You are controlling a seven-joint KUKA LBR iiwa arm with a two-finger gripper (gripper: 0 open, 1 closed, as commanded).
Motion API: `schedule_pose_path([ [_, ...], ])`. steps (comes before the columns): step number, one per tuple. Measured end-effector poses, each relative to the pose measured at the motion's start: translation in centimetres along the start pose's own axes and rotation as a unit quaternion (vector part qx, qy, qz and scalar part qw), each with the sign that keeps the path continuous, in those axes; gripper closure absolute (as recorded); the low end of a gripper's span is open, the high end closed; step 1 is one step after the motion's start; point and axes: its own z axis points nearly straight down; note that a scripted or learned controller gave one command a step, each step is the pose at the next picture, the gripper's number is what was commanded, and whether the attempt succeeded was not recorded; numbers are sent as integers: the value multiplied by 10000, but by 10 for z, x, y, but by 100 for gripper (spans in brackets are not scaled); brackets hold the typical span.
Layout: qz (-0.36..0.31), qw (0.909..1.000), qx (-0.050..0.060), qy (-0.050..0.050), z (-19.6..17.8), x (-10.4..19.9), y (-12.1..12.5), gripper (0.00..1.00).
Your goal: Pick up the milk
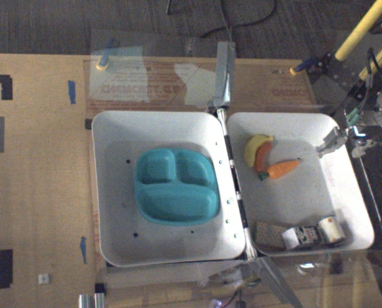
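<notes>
The milk [302, 237] is a small white carton with a dark label, lying on its side near the front edge of the right bin [345, 191]. It lies between a brownish flat slab [268, 233] and a small white cylinder [332, 229]. My gripper [330, 142] hangs over the right bin's far right part, well behind the milk and apart from it. Nothing shows in its grasp. The arm [365, 133] comes in from the right edge.
A yellow banana [255, 147], a reddish piece [263, 156] and an orange carrot [282, 169] lie in the back of the right bin. A teal divided plate [176, 186] sits in the left bin [113, 172]. A metal divider [232, 185] runs between the bins.
</notes>
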Motion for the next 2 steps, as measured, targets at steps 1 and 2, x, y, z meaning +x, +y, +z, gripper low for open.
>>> schedule_pose_path([
  [1,542,9985,-6,-1,179,-7,-65,0],
  [2,-35,10000,-13,-9,-8,-30,-64,0],
])
